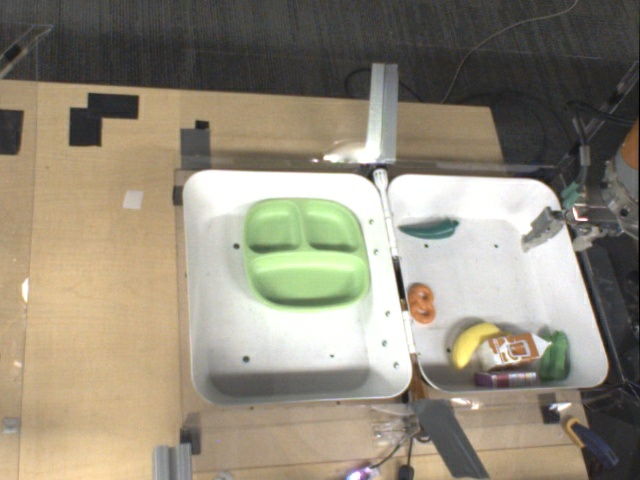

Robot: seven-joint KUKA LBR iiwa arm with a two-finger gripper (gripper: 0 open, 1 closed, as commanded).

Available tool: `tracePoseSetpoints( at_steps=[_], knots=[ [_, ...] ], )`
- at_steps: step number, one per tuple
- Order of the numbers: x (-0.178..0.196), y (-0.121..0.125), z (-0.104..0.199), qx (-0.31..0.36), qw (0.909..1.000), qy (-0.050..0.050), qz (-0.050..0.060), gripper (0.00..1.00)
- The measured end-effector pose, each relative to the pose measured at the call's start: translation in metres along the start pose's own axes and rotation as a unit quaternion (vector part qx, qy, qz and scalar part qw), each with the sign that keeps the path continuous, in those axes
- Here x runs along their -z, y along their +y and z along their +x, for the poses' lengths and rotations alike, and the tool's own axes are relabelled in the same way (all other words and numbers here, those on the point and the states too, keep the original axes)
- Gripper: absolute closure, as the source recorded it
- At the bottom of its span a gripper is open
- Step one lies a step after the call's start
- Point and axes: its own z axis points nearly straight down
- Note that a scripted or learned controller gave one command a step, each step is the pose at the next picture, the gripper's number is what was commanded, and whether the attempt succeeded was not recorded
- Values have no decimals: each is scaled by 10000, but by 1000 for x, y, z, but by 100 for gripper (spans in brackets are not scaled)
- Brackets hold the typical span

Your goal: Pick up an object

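Seen from the fixed camera above the bench: my gripper, grey metal at the end of the arm reaching in from the right, hangs over the upper right corner of the right-hand shallow white plastic bin. Whether it is spread or closed, I cannot tell from this angle, and nothing is visibly held.

The objects lie well apart from my gripper. A dark green, elongated pepper-like piece rests near the bin's upper left, off to my gripper's left. An orange, pretzel-shaped toy sits against the bin's left wall, lower down. Along the bottom edge, below my gripper, a yellow plastic banana lies just beside a small orange-and-white printed carton, with a slim dark purple tube under them and a bright green rounded vegetable toy at the lower right corner.

In the left-hand white bin, a light green divided plastic plate lies flat.
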Motion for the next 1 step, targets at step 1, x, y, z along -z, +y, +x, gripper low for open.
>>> tracePoseSetpoints(
  at_steps=[1],
  knots=[
    [-45,-57,12,-50,10000,1,2,0]
  ],
)
